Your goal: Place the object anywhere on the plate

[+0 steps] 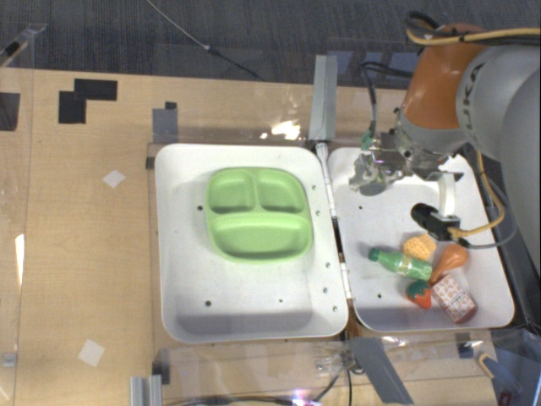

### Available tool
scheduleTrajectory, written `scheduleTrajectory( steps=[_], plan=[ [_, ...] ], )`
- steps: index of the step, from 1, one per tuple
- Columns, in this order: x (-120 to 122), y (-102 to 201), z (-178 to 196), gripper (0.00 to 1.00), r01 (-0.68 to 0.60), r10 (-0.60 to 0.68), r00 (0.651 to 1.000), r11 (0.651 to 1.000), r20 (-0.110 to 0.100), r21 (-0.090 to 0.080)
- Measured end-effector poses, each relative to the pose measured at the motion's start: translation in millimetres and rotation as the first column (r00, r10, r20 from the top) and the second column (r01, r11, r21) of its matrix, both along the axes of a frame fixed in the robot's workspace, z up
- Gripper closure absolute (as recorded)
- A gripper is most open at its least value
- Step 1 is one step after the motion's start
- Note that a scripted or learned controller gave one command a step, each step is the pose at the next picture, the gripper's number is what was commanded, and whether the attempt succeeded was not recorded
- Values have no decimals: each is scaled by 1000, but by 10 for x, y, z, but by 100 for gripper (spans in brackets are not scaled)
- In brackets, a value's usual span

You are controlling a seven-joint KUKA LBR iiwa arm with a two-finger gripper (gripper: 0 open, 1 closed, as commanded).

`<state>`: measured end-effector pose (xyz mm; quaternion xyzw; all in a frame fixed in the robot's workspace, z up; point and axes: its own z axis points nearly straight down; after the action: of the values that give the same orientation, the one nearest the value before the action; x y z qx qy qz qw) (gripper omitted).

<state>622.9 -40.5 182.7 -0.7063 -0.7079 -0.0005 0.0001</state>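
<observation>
Nothing sits on the green plate (256, 213) yet. My gripper (369, 176) hovers at the right bin's (380, 307) eleven o'clock; finger state cannot be told. The toys (431, 273) wait at five o'clock.

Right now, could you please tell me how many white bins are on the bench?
2. The left bin holds the green plate; the right bin holds the small items, beneath the claw.

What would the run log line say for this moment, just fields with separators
arm: over right bin | gripper: nothing seen held | green plate: left bin, bare | green bottle, other items: right bin | placement: not done
</observation>
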Motion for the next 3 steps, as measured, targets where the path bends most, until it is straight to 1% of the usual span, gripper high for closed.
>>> scheduleTrajectory(
  steps=[2,3],
  plan=[
    [192,1305,-7,100,-3,3,1000,1000,-2,0],
    [-7,1778,-287,100,-3,3,1000,1000,-3,-1]
  ],
)
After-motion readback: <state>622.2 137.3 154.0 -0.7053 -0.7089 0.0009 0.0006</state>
